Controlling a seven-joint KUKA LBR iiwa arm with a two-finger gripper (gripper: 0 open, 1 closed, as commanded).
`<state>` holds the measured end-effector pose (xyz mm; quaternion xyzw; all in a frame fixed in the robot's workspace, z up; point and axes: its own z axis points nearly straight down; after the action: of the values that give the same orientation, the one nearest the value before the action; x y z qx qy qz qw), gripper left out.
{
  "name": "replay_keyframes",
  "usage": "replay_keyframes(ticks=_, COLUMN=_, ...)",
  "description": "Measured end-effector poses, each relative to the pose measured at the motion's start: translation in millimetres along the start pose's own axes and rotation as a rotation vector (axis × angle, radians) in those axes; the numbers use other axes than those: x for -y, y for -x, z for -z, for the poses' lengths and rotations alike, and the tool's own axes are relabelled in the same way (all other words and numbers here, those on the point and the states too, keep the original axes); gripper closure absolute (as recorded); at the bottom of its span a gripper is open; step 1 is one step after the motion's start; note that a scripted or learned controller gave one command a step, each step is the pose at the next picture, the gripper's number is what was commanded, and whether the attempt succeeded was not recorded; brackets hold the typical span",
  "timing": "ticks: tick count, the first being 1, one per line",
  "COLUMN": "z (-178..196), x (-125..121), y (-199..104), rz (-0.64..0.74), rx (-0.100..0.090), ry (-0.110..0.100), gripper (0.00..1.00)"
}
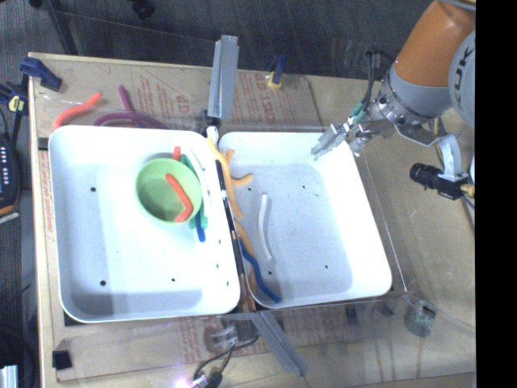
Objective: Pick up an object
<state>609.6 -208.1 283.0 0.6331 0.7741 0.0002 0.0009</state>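
Gripper (325, 145), fingers slightly parted and holding nothing, above the right bin's (355, 273) upper corner; green bowl (161, 196) in left bin (89, 281).

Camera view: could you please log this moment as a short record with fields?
gripper: over the right bin's far right corner, nothing seen between its fingers
left bin: green bowl with a red strip across it
right bin: white strip near the middle; orange strip and blue strip along its left wall
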Motion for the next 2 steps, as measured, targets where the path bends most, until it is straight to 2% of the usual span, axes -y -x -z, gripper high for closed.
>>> replay_keyframes(ticks=1, z=-32, x=-35, y=-104, rz=0.02, rx=-0.001, ry=-0.005, gripper=0.0)
replay_keyframes(ticks=2, z=-163, x=-64, y=-81, rz=0.17, rx=0.009, ry=0.004, gripper=0.0)
